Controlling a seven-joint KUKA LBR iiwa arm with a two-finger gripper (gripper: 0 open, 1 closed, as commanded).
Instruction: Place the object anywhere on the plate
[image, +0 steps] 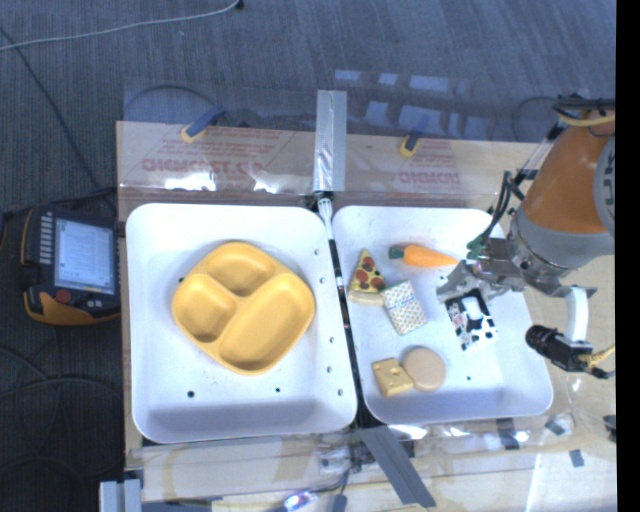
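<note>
- Leftmost, a yellow three-compartment plastic plate (243, 305) sits in the left white bin (150, 400).
- Next, in the right white bin (520, 395), a toy pizza slice (367, 272), an orange toy carrot (425, 256), a checkered packet (404, 306), a yellow cheese block (392, 377) and a round tan biscuit (425, 368) lie apart.
- Rightmost, the hand (468, 292) hangs just above a black-and-white spotted toy (476, 326); whether it is spread or pressed together, I cannot tell.

Dark grey carpet floor (150, 50) crossed by thin cables (60, 110). Pale wooden bench (260, 150) under even light. Handheld control pendant (70, 265) lying at left.
</note>
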